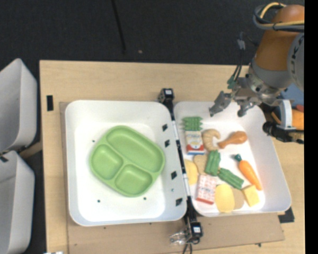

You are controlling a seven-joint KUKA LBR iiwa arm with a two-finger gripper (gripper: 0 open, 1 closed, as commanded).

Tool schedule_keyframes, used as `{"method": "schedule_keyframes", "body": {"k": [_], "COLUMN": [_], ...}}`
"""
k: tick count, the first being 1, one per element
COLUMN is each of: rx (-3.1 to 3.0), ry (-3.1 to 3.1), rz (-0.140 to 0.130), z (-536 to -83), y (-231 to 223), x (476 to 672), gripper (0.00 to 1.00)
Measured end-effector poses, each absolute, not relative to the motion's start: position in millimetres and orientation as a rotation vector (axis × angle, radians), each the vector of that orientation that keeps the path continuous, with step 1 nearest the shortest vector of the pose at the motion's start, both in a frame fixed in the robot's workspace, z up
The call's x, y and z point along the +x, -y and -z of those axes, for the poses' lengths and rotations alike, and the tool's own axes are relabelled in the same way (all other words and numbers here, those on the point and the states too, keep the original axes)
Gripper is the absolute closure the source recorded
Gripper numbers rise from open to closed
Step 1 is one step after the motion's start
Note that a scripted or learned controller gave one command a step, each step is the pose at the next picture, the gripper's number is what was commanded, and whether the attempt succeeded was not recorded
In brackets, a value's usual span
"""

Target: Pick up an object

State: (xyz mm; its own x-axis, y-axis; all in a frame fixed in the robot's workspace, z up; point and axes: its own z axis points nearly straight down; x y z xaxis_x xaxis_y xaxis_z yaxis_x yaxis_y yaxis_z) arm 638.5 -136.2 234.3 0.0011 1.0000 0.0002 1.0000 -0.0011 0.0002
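Note:
My gripper hangs over the far edge of the right bin, its two grey fingers spread apart and nothing between them. Below it in that bin lie several toy foods: a green ridged piece, a small red and white carton, a shrimp, a chicken drumstick, a carrot, two green cucumbers, a second red and white carton, a yellow round piece and a yellow cheese block.
The left bin holds a green divided plate. The wooden bench surrounds both bins. White chair-like shapes stand off the bench at the left. The arm's orange band rises at the top right.

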Motion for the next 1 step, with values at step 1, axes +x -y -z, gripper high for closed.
{"method": "schedule_keyframes", "body": {"k": [1], "rx": [2.221], "ry": [-2.231], "rz": [0.006], "z": [-185.0], "y": [93.6], "x": [586.7], "gripper": [0.0]}}
